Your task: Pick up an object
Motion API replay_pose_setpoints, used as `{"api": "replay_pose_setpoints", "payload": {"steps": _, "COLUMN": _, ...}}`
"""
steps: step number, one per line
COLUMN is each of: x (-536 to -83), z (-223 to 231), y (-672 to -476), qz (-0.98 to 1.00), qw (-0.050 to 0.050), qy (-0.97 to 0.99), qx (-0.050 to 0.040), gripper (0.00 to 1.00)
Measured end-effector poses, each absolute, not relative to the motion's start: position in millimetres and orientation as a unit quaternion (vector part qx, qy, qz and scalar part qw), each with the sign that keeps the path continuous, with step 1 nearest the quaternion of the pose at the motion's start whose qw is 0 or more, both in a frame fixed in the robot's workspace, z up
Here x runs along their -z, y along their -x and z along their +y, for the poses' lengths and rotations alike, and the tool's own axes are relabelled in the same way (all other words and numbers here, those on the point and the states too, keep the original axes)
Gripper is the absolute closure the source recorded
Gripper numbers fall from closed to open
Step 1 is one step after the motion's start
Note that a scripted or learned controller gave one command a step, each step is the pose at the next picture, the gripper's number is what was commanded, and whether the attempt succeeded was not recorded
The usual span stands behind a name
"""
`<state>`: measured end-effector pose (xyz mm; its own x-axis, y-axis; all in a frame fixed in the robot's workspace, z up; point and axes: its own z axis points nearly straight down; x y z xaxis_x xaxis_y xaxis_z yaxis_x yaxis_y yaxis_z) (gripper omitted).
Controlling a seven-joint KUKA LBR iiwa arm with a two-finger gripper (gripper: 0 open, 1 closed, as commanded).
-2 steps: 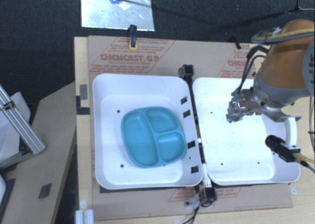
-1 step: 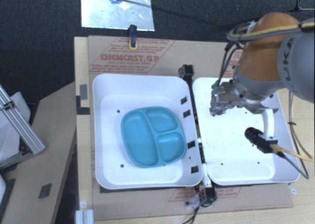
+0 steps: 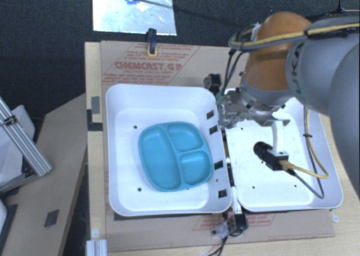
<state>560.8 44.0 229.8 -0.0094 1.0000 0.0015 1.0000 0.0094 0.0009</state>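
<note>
Bench (image 3: 67, 153) seen from above at a slant, pale tan, with a sheet of brown card (image 3: 185, 61) printed in red lying across it. A grey arm (image 3: 323, 63) with an orange band reaches in from the right edge and bends down over the bench.

Two shallow white bins sit side by side on the card, their inner walls touching. The left bin (image 3: 121, 103) holds a blue plate (image 3: 169, 156), the one loose thing to pick up. The plate lies flat, a little right of the bin's centre, its right edge near the bin's right wall and well apart from the left wall. It is a rounded rectangle turned slightly askew, with three sections: a long one along its left side and two smaller ones stacked along its right.

The right bin (image 3: 281, 193) lies under the arm. The gripper (image 3: 230, 111) hangs over this bin's far left corner, just beside the wall shared with the left bin and apart from the plate. The wrist hides it from above, so it cannot be told whether it is released or clenched.

Small black clips (image 3: 218, 165) line the seam between the bins. A yellow clamp (image 3: 152, 44) grips the card's far edge.
</note>
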Motion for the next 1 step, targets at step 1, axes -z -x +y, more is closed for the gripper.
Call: {"api": "replay_pose_setpoints", "payload": {"steps": 1, "x": -221.3, "z": 89.5, "y": -568.7, "qz": -0.71, "qw": 0.0, "qy": 0.704, "qx": 0.0009, "gripper": 1.0}}
